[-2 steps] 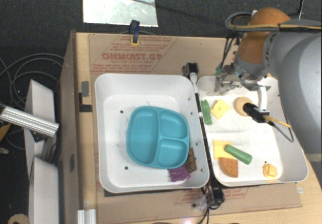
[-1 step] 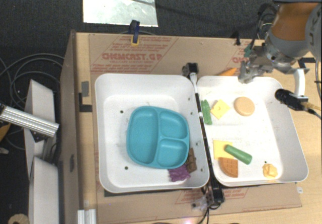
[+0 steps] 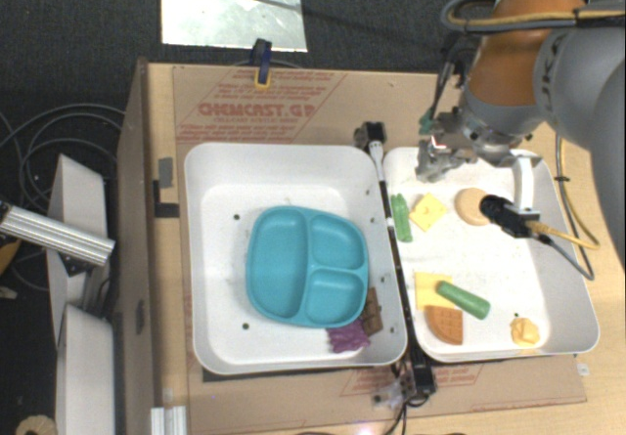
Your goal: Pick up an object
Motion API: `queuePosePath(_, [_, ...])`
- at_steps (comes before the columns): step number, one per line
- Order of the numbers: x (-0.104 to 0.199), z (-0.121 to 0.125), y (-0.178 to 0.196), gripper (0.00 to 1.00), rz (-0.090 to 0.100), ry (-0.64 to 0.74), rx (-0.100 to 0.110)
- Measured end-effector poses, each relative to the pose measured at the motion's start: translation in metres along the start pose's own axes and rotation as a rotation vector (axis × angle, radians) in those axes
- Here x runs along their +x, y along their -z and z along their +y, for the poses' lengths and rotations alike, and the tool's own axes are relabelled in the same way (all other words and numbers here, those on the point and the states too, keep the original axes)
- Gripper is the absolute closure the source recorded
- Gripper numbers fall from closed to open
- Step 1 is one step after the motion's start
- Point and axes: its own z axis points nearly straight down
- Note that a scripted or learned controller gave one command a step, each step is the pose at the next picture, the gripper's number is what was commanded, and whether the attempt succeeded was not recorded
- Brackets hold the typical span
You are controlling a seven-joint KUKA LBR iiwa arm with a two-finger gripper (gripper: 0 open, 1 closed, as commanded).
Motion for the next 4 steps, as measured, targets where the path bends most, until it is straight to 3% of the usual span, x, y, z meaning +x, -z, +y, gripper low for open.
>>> queuePosePath(1, [-0.013,-0.037,0.016,1.00,-0.002,-0.010,0.000])
queuePosePath(2, [-0.013,-0.035,0.015,0.00,-0.002,-0.008,-0.002])
queuePosePath(3, [-0.043,-0.089,-0.030,0.00,-0.002,-0.013,0.005])
queuePosePath(4, [-0.051,-0.063,-0.085,0.00,-0.002,-0.010,0.002])
